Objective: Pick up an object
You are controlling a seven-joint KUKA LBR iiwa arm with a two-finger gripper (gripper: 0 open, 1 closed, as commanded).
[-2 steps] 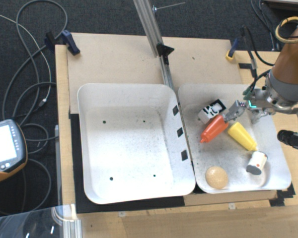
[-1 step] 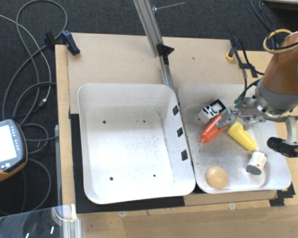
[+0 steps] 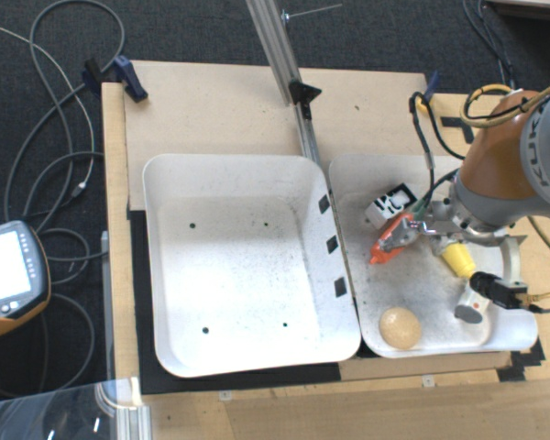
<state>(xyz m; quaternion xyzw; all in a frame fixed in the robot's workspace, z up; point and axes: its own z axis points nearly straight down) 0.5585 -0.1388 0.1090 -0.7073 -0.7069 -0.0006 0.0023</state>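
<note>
The right bin [image 3: 348,177] holds several small objects. An orange-red object [image 3: 388,243] lies near its middle, and a white and black object [image 3: 390,203] sits just behind it. A yellow object [image 3: 456,260] lies to the right, a tan ball [image 3: 401,327] rests near the front rim, and a small grey piece with a red spot [image 3: 471,311] is at the front right. My gripper [image 3: 421,227] reaches in from the right, low over the bin, its tip right beside the orange-red object. The arm's orange band [image 3: 495,159] is above it.
The left bin [image 3: 165,246] stands beside the right one, their rims meeting at the middle. A metal pole [image 3: 273,44] slants in from the top. Cables [image 3: 440,122] hang by the arm. A pendant [image 3: 9,273] lies off the bench at left.
</note>
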